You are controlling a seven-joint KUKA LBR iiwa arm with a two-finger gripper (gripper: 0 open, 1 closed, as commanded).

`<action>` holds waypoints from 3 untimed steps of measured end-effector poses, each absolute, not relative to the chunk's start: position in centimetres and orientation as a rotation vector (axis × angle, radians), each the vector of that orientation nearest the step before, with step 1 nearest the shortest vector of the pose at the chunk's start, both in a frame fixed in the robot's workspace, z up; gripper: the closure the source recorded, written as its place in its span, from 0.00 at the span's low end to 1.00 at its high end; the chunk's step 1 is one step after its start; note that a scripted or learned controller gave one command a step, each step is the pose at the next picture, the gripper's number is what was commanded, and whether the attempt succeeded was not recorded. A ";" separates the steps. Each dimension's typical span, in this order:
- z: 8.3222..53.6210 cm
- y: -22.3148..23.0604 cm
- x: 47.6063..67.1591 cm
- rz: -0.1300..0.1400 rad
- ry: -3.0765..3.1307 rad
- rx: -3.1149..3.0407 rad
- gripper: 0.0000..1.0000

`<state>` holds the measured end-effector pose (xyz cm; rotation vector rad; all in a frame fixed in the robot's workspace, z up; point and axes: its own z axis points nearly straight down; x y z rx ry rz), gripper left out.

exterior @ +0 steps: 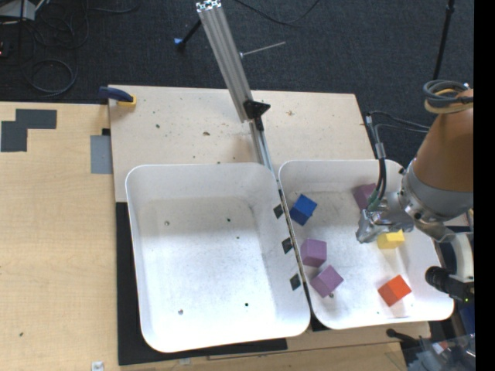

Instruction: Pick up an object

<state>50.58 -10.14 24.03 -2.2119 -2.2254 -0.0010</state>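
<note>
On the light wooden desk (62,230) stand two shallow white plastic bins side by side, and I take the right white bin (352,327) as the landmark. Inside it, near its left wall, lie a small blue cube (303,208), below it a purple cube (314,251) and a second purple cube (327,280), which sits tilted close to the lower left corner. A small orange-red cube (395,291) lies near the lower right corner of this bin. Another purple block (365,195) is near its upper edge, partly behind the arm. The grey metal hand (374,229) hangs over the right part of the bin, and a small yellow block (390,239) lies just beside its tip; whether the hand is clenched or released, I cannot tell. The left white bin (155,207) touches the landmark bin along its left side.
</note>
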 end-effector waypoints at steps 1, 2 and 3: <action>24.8 -4.6 50.7 -0.001 -2.226 -2.212 1.00; 24.6 1.6 50.4 0.002 -2.225 -2.211 1.00; 24.0 7.4 51.5 0.002 -2.224 -2.213 1.00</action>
